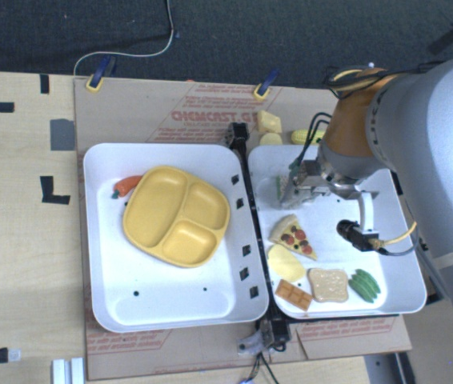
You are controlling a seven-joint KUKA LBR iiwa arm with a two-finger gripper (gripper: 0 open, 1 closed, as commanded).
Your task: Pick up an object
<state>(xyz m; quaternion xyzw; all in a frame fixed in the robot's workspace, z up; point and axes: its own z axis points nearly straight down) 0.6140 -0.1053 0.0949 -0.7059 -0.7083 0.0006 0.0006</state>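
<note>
The right bin (402, 294) holds several toy foods: a pizza slice (294, 236), a yellow wedge (285, 262), a brown waffle (294, 294), a slice of toast (327, 285) and a green pod (364, 285). My gripper (287, 189) hangs low over the upper left part of this bin, just above the pizza slice in the picture. I see nothing held in it. The grey arm with its orange band (354, 114) covers the bin's upper right part.
The left bin (106, 286) holds a yellow divided plate (177, 216) with an orange carrot (126, 185) at its upper left. Two pale yellow blocks (269, 123) and a corn piece (300, 136) lie on the cardboard behind the right bin. A black cable (358, 237) loops off the wrist.
</note>
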